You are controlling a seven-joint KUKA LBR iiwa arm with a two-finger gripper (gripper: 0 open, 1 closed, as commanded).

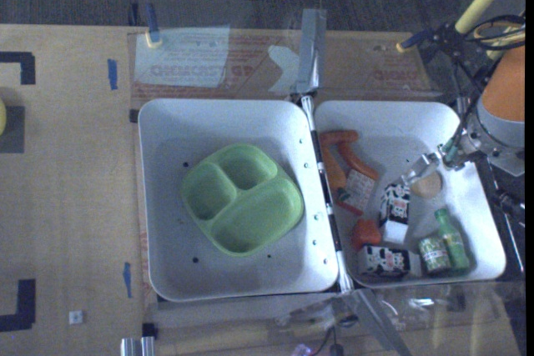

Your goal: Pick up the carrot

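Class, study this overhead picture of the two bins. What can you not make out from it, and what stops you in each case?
1. Gripper, camera view: too small and blurred to tell whether the jaws are open or shut.
2. Carrot: its lower end is hidden under a packet.
3. Cow-print cartons: print too small to read.
4. Arm: cut off by the right edge.
5. Green bottle: label blurred.

A divided plate (242, 198) lies in the left bin (158, 137); the carrot (336, 165) lies, seemingly flat, in the right bin (375, 117).
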